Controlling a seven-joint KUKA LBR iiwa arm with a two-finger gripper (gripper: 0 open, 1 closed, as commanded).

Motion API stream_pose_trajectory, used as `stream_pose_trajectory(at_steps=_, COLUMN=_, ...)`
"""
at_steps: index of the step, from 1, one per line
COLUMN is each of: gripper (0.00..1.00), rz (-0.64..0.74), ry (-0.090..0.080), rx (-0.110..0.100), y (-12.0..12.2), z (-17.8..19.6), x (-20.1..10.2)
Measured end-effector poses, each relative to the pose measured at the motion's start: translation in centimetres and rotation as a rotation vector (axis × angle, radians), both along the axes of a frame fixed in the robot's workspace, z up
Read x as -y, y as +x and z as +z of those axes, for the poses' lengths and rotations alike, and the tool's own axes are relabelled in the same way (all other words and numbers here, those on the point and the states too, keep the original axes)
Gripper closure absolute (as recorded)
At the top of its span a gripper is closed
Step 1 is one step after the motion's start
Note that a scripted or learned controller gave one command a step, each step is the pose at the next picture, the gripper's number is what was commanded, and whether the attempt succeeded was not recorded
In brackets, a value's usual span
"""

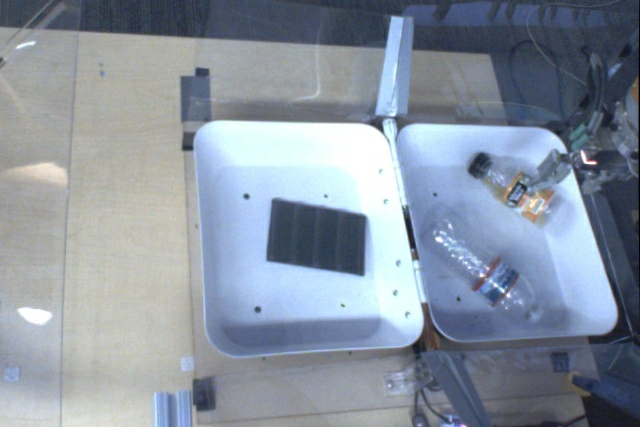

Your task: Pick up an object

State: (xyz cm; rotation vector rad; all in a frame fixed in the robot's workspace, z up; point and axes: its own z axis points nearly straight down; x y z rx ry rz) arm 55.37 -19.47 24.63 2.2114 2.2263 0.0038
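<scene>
A small clear bottle with a black cap and an orange label lies tilted in the far part of the right bin. A crushed clear plastic bottle with a blue and red label lies nearer the front of that bin. A dark grey rectangular pad lies flat in the middle of the left bin. My gripper reaches in from the right edge and sits low over the right bin's far right side, right at the orange-labelled end of the small bottle. Most of the arm is cut off by the frame edge.
A metal divider post rises behind the seam between the bins. Cables and hardware crowd the right edge of the bench. The wooden bench top stretches to the left of the bins.
</scene>
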Motion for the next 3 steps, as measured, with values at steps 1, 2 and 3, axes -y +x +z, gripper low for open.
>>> stream_pose_trajectory(at_steps=1, gripper=0.00, rz=0.073, ry=0.000, rx=-0.002, y=3.3, z=-8.2, x=1.0)
stream_pose_trajectory(at_steps=2, gripper=0.00, rz=0.366, ry=-0.003, rx=0.005, y=5.4, z=-15.8, x=-1.7)
stream_pose_trajectory(at_steps=3, gripper=1.00, rz=0.366, ry=-0.004, rx=0.011, y=5.6, z=-14.6, x=-1.7)
